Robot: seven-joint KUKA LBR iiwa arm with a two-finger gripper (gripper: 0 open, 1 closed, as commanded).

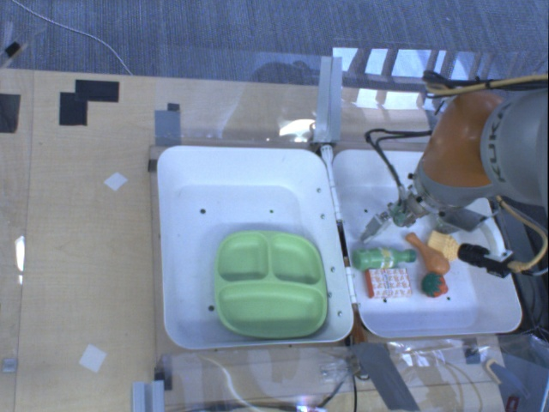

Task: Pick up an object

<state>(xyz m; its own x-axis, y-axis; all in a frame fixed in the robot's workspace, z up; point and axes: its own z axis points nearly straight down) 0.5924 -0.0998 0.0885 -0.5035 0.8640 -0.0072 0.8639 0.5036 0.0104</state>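
The pincer (383,222) is hanging released in the right bin (480,316), gripping nothing; the green bottle (383,258) is lying just below it, long axis running left-right

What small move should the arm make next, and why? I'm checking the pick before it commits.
Probably lower the gripper slightly toward the green bottle, lying on its side in the right bin. The gripper hangs just above the bottle with nothing held, and the bottle is its nearest object.
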